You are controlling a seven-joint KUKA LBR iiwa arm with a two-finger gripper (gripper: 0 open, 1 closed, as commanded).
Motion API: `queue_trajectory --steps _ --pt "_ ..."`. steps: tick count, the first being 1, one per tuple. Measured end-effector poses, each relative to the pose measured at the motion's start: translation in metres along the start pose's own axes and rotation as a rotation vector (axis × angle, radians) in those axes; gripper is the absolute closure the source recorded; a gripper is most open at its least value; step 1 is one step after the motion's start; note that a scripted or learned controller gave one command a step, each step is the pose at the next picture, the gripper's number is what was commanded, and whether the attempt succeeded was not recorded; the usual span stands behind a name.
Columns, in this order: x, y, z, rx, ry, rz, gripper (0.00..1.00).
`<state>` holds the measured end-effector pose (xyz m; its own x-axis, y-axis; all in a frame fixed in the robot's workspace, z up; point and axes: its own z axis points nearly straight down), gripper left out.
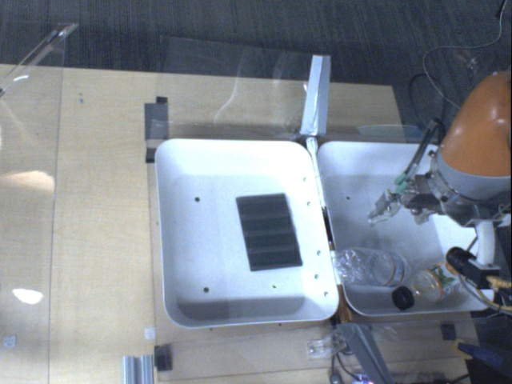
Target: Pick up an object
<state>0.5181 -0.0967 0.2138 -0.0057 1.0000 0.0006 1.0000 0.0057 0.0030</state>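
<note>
Bench: pale wood bench (pixel 88 238) with dark carpet beyond its far edge, bearing two shallow white bins side by side.
Left bin: the left bin (pixel 184 286) holds a dark ribbed block (pixel 269 231) lying flat near its middle, well apart from the arm.
Right bin: the right bin (pixel 352 182) has a clear plastic bottle (pixel 370 266) lying on its side near the front, with its black cap (pixel 402 298) at the near right.
Arm: the arm's orange band (pixel 480 134) hangs over the right bin's right side.
Gripper: the gripper (pixel 390 204) hovers above bare bin floor, farther back than the bottle; I cannot tell whether its fingers are apart or together.
Progress: nothing is lifted yet, I'd say; the whole pick is still to do.
In the way: cables (pixel 472 274) crowd the near right corner beside the bottle; the bin divider (pixel 318 206) stands between the gripper and the block.
</note>
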Motion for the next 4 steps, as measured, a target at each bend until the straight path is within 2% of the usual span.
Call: queue_trajectory --steps 1,2,3,4 --pt "0.000 0.000 0.000 0.000 0.000 0.000 0.00" --pt "-0.026 -0.027 0.124 -0.013 -0.003 -0.038 0.00" --pt "0.014 0.026 0.124 -0.013 -0.001 -0.121 0.00" --pt "0.014 0.028 0.112 -0.020 -0.001 -0.122 1.00"
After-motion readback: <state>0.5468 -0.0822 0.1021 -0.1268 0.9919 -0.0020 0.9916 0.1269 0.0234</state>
